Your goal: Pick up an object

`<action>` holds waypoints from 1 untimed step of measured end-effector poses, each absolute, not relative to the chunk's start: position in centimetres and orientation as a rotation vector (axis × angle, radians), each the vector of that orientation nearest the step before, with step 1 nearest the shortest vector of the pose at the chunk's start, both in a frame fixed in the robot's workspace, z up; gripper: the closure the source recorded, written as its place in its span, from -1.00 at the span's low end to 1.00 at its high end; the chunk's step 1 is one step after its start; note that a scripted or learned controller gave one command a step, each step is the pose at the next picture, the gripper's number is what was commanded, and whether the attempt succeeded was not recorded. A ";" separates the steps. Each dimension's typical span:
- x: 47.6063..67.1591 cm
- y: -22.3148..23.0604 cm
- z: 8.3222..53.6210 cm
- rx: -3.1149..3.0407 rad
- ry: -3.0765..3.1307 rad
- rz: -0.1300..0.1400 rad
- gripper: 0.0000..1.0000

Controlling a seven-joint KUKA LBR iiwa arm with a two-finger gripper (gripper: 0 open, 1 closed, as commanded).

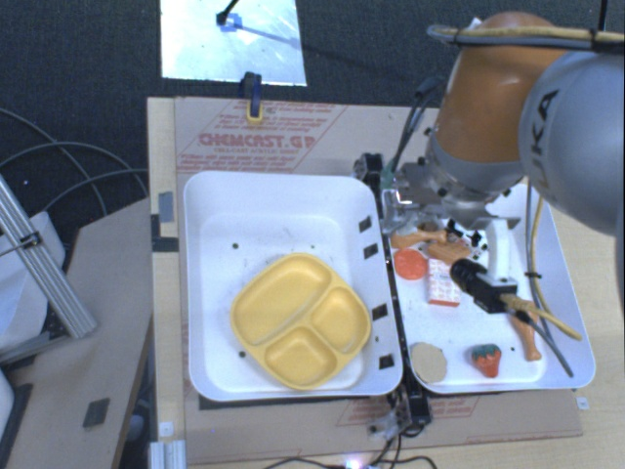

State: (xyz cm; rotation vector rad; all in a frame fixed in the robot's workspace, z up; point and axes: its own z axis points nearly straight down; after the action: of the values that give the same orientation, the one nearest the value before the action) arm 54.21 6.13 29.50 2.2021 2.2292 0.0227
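Note:
My gripper [418, 213] hangs low over the back left part of the right bin [566, 360], mostly hidden under the grey and orange wrist. Just below it lie orange-brown toy food pieces [437, 244] and a red disc [411, 263]. A small white and red box [442, 284] lies in front of those. A tan round piece [428, 362] and a strawberry-like red toy [486, 360] sit near the bin's front wall. An orange stick-shaped piece [528, 336] lies to the right. I see nothing between the fingers.
The left bin [210, 252] holds a yellow divided tray [300, 319]. The wall between the two bins [391, 301] runs close to the gripper's left. A black and white item [477, 237] and a white piece [501, 250] lie partly under the arm.

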 end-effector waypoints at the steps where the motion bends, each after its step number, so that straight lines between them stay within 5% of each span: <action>1: 50.5 3.2 29.5 2.221 2.220 0.001 1.00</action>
State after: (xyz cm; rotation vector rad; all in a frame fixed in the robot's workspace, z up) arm 50.50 3.20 29.47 2.2206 2.2204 0.0014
